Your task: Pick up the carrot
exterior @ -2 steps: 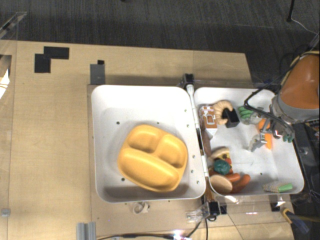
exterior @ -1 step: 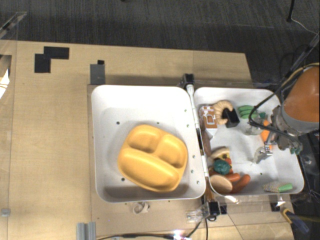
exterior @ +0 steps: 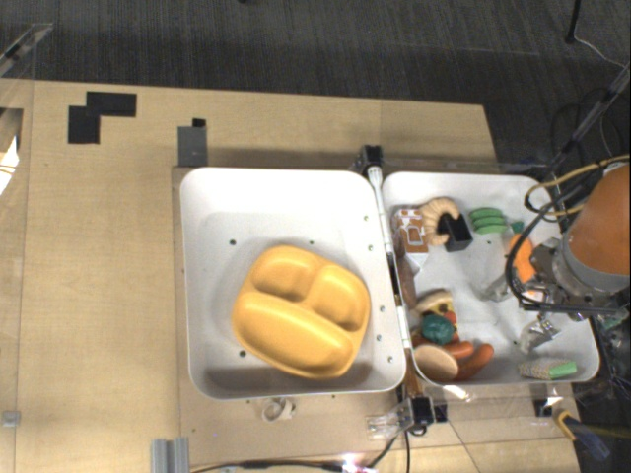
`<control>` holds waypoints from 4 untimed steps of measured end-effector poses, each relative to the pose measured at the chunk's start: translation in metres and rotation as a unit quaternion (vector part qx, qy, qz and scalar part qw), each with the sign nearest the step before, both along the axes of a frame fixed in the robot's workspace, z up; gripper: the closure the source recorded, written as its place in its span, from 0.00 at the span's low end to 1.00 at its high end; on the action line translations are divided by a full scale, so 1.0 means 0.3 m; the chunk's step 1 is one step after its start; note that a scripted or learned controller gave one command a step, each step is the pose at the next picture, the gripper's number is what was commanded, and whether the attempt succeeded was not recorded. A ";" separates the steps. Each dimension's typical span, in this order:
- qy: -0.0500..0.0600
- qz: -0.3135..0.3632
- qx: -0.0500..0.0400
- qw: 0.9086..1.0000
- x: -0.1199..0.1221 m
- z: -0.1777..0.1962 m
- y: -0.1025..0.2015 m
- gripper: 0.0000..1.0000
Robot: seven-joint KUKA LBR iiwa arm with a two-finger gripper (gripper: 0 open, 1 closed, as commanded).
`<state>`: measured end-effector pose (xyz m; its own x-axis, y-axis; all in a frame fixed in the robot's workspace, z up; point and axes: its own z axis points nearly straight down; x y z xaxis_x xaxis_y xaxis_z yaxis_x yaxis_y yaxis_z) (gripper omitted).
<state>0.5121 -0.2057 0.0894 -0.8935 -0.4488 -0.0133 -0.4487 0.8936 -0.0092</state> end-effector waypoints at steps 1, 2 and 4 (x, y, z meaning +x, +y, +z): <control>0.000 -0.087 0.003 0.996 0.338 -0.002 0.009 0.00; 0.001 -0.002 0.000 1.000 0.169 -0.002 0.000 0.00; 0.000 0.202 -0.003 0.979 -0.032 -0.001 0.002 0.00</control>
